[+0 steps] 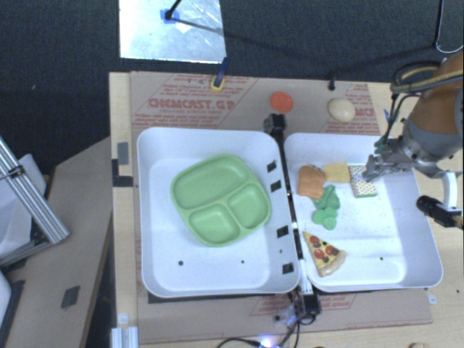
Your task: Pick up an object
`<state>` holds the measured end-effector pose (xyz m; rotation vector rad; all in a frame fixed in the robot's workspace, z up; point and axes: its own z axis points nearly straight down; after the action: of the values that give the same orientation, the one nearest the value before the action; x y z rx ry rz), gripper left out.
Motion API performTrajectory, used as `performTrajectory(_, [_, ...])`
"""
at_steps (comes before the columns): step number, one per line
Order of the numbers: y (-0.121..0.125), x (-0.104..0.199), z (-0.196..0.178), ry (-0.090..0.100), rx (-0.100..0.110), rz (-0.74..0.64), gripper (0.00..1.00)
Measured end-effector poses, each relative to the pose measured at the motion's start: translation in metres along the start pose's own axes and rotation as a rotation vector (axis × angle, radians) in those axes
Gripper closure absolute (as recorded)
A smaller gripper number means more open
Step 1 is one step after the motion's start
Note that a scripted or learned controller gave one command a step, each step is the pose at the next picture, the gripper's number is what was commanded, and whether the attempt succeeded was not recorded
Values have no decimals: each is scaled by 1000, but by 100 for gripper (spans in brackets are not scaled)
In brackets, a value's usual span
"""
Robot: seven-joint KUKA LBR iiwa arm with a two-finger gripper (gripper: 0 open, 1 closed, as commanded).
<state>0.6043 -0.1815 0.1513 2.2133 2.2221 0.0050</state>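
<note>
The gripper (373, 167) is hanging low over the far part of the right bin (417, 267), right at a small square card (362, 181) with a speckled, checkered face and pale edges; the view is not showing how the gripper is set, so its state cannot be told. The card is lying flat on the bin floor, just beside a yellow slice (336, 171) that is touching a brown bread piece (312, 182). Below those, a green lumpy cluster (327, 207) is sitting near the bin's left wall, and a pizza slice (324, 253) with red dots is lying nearer the front. A green divided plate (220, 199) is resting in the left bin (156, 267). On the tabletop (188, 104) beyond the bins, an orange disc (281, 101) and a pale egg (341, 109) are lying well apart.
</note>
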Motion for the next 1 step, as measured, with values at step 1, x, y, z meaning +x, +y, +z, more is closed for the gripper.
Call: performTrajectory(1, [-1,0,-44,0,0,-1,100])
